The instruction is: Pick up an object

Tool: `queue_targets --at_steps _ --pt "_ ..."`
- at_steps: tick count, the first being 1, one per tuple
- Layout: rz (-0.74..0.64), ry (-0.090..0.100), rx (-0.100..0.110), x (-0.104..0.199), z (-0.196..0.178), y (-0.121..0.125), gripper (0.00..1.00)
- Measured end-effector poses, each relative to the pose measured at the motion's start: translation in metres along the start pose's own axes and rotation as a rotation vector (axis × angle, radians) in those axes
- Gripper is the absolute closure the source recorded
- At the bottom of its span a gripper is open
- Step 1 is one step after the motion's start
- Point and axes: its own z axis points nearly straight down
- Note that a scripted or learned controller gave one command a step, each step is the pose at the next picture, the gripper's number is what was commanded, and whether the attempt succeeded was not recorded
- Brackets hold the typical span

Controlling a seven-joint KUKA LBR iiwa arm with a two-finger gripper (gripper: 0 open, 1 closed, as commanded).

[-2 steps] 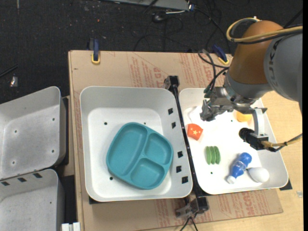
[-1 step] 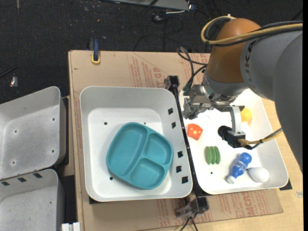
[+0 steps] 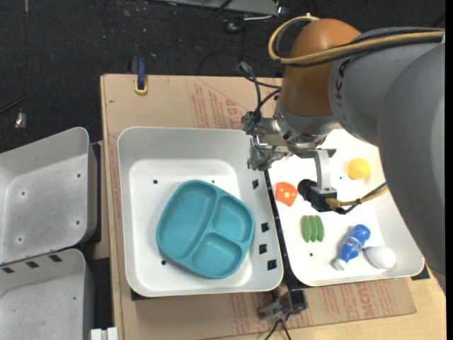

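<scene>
Camera view, items listed left to right
- Pale perforated trays [image 3: 42,183]: off the bench, at 9 o'clock of the frame
- Blue clamp [image 3: 141,76]: on the cardboard sheet [image 3: 184,101], at 11 o'clock of the left bin
- Left bin [image 3: 131,190]: white and shallow, holds one thing
- Teal divided plate [image 3: 205,229]: three compartments, lying flat, towards 5 o'clock of the left bin's floor
- Gripper [image 3: 263,151]: above the seam between the bins, at 10 o'clock of the right bin [image 3: 322,264]; whether it is released or clenched cannot be told
- Red-orange wedge [image 3: 286,194]: right bin, at 9 o'clock, just below the gripper and the nearest thing to it
- Green ridged piece [image 3: 312,228]: at 6 o'clock of the wedge, apart from it
- Blue and white bottle [image 3: 352,246]: lying tilted, at 5 o'clock of the bin
- Yellow ball [image 3: 358,168]: at 2 o'clock of the bin
- White rounded object [image 3: 381,256]: just beside the bottle, at its 3 o'clock
</scene>
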Motion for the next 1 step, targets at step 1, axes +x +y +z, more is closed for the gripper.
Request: queue_targets --at_steps 1 --pt "-0.001 0.0 0.0 0.0522 0.005 0.0086 1.0"
